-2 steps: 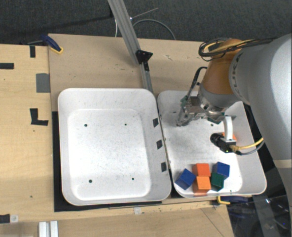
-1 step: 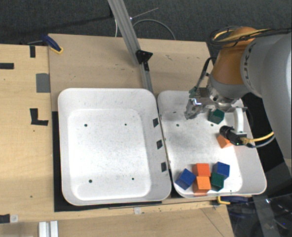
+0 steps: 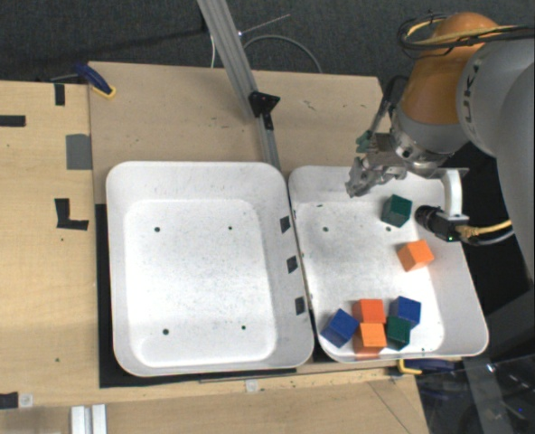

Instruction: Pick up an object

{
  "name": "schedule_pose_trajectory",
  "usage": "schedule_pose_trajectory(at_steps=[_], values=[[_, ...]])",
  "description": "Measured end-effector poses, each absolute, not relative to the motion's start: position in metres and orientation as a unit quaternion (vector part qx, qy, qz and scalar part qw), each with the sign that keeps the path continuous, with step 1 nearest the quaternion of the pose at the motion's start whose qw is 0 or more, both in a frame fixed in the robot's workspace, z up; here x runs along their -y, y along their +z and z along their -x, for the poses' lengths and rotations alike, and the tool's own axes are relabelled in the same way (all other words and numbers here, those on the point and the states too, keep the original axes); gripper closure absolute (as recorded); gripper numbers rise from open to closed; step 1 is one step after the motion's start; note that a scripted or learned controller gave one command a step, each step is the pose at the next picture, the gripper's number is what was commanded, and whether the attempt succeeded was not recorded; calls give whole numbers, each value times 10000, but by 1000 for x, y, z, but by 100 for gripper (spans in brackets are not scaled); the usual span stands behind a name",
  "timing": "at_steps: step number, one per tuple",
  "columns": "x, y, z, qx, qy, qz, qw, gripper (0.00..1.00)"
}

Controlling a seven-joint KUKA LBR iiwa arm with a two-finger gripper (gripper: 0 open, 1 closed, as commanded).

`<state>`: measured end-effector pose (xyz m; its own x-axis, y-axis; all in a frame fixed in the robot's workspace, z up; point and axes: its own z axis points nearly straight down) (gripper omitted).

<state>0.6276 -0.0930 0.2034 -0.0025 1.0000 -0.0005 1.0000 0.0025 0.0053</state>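
Nearest my camera is the cluster [image 3: 374, 324] in the front of the right bin [image 3: 457, 287]: two blue cubes, two orange ones and a dark green one, packed so that most of them touch. Further back an orange cube [image 3: 415, 255] sits alone, and beyond it a green cube [image 3: 396, 211] lies near the far rim. The left bin [image 3: 200, 260] holds nothing I could go for.

My gripper [image 3: 361, 181] hangs over the far end of the right bin, just left of the green cube and not touching it. From this angle the fingers blur into one dark shape; I cannot tell whether they are spread or pressed together, and I see nothing between them. So nothing is picked yet, as I judge it.

The green cube is the closest candidate, and that is where I expect trouble. If I descend from here without shifting toward it, the fingers would likely land on bare bin floor beside it and close on air. If I shift only partway, one finger could come down on top of the cube or knock it toward the rim, where the sloped wall leaves little room to straddle it. It also looks turned at an angle, so fingers closing on its corners might squeeze it out sideways. Going for the cluster instead risks wedging a finger between touching cubes.
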Motion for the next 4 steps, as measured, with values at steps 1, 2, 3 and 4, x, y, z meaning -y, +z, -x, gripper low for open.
schedule_pose_trajectory(at_steps=[1,2,3,4], values=[[82,258,-626,-7081,19,-7061,22,100],[27,259,-638,-7093,6,-7049,-6,100],[-19,258,-639,-7091,-1,-7051,-8,100],[-66,239,-638,-7090,-12,-7052,-16,100]])
